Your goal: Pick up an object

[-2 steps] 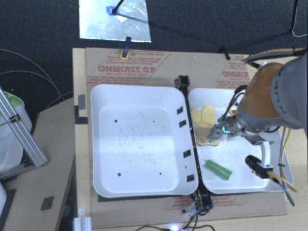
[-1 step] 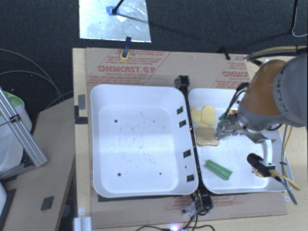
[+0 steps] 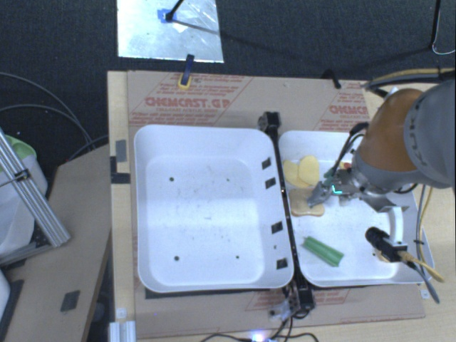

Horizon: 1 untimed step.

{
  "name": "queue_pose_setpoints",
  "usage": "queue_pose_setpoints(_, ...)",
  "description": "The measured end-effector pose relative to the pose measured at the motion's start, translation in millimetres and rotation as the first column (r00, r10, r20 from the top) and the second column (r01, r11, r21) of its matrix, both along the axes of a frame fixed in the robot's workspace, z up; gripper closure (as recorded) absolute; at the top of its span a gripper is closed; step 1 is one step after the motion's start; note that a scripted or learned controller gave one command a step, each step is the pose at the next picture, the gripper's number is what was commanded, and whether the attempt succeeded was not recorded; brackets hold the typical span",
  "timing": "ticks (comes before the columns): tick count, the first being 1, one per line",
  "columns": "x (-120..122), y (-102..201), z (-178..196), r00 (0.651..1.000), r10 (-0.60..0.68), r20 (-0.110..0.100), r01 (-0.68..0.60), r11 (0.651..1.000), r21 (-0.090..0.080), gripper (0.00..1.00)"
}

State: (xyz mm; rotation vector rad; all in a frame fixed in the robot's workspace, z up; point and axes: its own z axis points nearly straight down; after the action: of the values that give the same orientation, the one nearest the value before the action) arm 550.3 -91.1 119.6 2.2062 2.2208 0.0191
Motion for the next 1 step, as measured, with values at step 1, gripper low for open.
queue_pose_setpoints(1,26.1,-22.2,-21.3,1.000,-0.003,-0.014,0.003,1.000,-0.001,0.00)
